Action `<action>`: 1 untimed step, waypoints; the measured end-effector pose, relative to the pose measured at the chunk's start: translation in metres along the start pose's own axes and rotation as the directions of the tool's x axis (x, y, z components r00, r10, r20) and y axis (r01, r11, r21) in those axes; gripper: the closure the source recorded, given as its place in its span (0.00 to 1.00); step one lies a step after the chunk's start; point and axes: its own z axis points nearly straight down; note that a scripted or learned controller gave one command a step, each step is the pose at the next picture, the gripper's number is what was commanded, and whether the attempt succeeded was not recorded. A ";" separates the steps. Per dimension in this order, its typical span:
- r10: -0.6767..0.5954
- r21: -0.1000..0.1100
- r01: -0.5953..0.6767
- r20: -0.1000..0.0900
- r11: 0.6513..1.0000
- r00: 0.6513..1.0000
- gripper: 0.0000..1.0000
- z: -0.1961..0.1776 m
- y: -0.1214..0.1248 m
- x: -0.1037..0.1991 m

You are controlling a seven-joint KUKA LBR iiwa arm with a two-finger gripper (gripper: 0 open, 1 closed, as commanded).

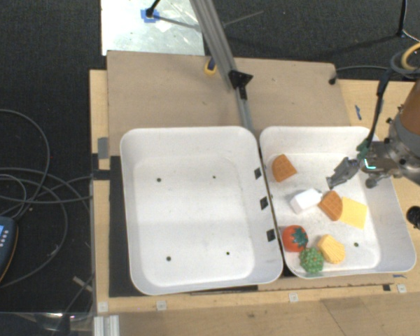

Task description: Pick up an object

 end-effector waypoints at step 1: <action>0.002 -0.005 -0.002 0.001 1.000 1.000 0.00 -0.002 0.001 0.000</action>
